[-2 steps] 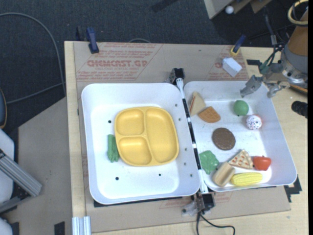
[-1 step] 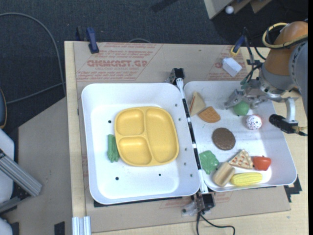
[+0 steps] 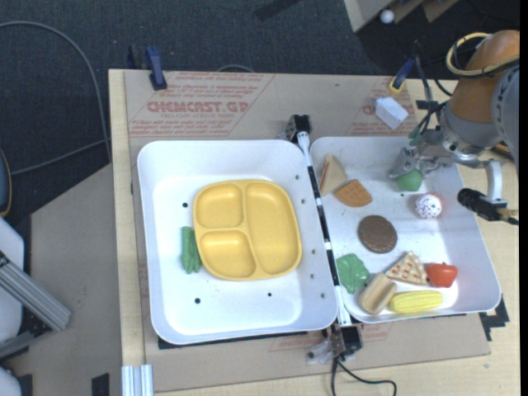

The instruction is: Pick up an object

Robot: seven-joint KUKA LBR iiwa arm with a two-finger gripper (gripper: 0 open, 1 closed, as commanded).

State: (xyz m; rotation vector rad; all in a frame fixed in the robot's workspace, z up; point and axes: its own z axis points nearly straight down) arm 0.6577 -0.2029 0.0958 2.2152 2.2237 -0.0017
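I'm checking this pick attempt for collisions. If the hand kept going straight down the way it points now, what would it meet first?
Most likely the green object lying directly under the hand in the right bin. It looks very close already, though depth is hard to judge from this slanted view. The white speckled ball sits off to the side.

2 white bins: left bin (image 3: 157,221), right bin (image 3: 474,254). 1 yellow divided plate (image 3: 246,228). 1 green leafy piece (image 3: 190,250) beside the plate. Right bin: 1 bread wedge (image 3: 332,174), 1 orange chip (image 3: 354,194), 1 brown round patty (image 3: 378,233), 1 white speckled ball (image 3: 427,207), 1 green round item (image 3: 408,180), 1 green lettuce piece (image 3: 351,271), 1 pizza slice (image 3: 407,269), 1 red pepper (image 3: 442,275), 1 corn cob (image 3: 415,302), 1 bread roll (image 3: 376,294).
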